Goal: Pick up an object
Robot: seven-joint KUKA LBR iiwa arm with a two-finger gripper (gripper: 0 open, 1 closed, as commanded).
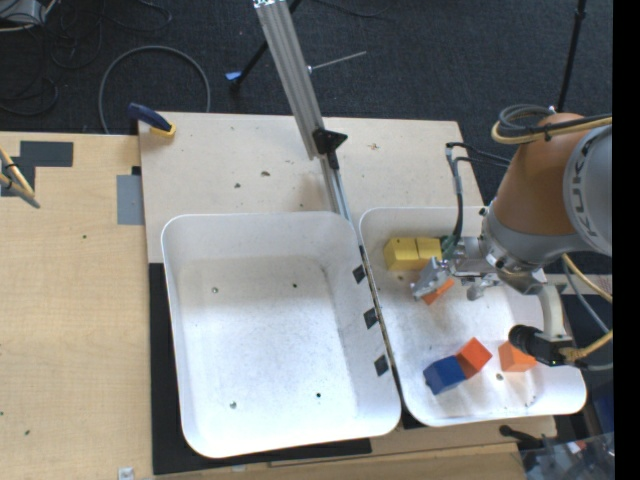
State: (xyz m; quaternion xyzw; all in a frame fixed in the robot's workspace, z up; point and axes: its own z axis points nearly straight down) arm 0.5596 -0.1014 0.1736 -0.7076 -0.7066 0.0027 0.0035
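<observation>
Camera view: hand [437,280] pinching small orange block [435,291], beside yellow block [412,253].

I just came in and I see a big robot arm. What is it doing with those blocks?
The grey and orange robot arm reaches from the right into the right bin. Its gripper is low beside a yellow block, with something small and orange at its tip; whether it is held is unclear. A blue block and two orange blocks lie nearer the front. The left bin sits alongside.
</observation>
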